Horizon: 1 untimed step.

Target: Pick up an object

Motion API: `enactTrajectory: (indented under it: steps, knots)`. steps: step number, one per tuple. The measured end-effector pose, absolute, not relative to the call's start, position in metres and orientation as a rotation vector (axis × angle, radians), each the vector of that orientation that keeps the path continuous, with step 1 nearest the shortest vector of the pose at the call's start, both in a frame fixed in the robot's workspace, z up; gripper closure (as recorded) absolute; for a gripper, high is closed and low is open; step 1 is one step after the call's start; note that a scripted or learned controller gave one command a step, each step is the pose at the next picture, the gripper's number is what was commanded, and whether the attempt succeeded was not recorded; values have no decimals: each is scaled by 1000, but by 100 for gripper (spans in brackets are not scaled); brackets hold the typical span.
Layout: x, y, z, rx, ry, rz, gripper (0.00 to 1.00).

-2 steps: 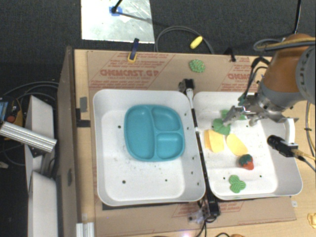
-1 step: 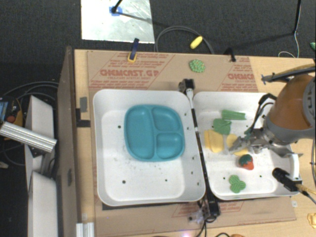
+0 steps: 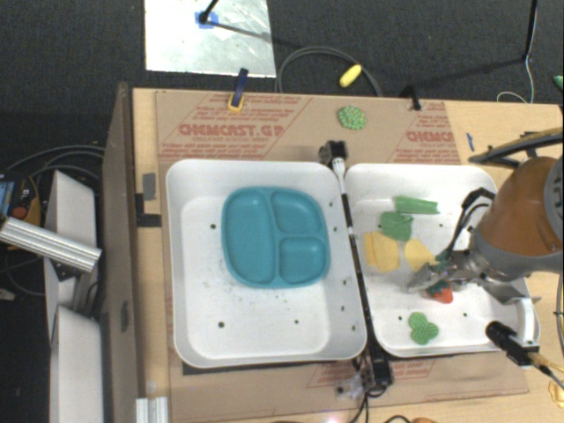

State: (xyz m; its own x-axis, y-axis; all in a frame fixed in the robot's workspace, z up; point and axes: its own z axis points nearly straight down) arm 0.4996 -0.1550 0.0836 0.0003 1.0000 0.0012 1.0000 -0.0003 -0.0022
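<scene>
Reaching low into the right bin [image 3: 388, 337], the gripper [image 3: 432, 280] sits over a small red piece [image 3: 442, 295] beside yellow pieces [image 3: 382, 252], probably lining up a grab; can't tell finger spread or any hold, blue tray [image 3: 275, 236] in left bin.

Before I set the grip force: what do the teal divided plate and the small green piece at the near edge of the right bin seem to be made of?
The teal plate looks like moulded plastic with a matte, even colour and smooth rounded compartments. The small green piece looks like soft plastic or rubber toy food, with a lumpy, dull surface; the picture is too coarse to be sure. The right bin appears to be glossy white plastic.
</scene>
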Motion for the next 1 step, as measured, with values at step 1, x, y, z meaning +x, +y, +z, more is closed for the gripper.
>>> enactTrajectory:
  steps: [1]
  knots:
    - [503, -155, 96, -2224, -2225, -4, 100]
